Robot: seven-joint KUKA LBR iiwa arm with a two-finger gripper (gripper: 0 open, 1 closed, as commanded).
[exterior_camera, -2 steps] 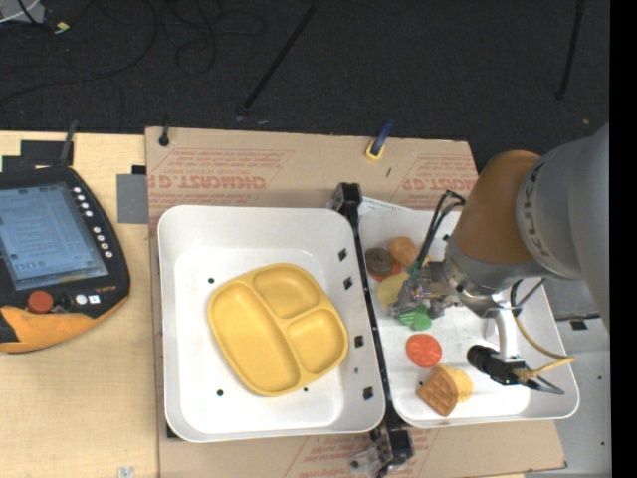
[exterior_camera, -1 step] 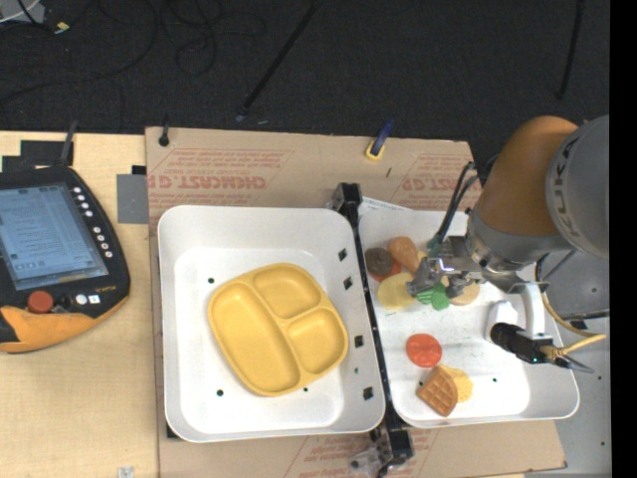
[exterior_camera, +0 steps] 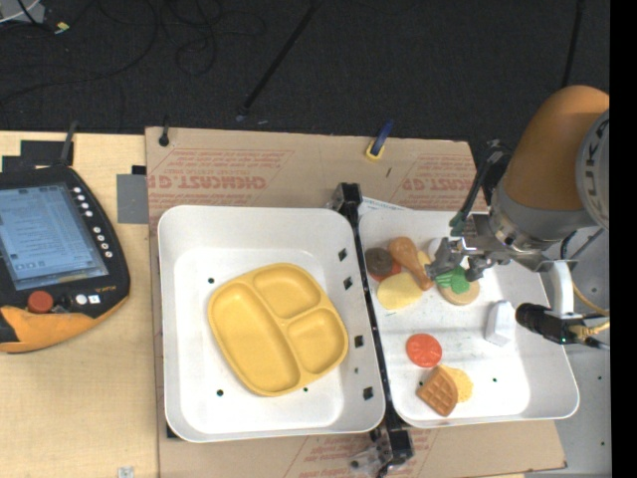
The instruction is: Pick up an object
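Note:
My gripper point(exterior_camera: 450, 264) is low in the upper middle of the right bin point(exterior_camera: 542, 391), right over a small green piece point(exterior_camera: 457, 283) that sits on a tan disc point(exterior_camera: 464, 293). Whether it touches the green piece is unclear. Just left of it lie an orange-brown drumstick point(exterior_camera: 408, 256), a dark brown round piece point(exterior_camera: 379, 261) and a pale yellow piece point(exterior_camera: 398, 293). Toward the bin's front are a red slice point(exterior_camera: 424, 350) and a brown waffle point(exterior_camera: 437, 394) with a yellow piece point(exterior_camera: 459, 381) beside it. A white block point(exterior_camera: 498, 320) lies to the right.
The left bin point(exterior_camera: 184, 267) holds a yellow divided plate point(exterior_camera: 278, 327). A black divider point(exterior_camera: 363, 307) runs between the bins. A teach pendant point(exterior_camera: 55, 257) rests on the bench at far left. The arm's grey and orange body point(exterior_camera: 557, 167) hangs over the right bin's back right.

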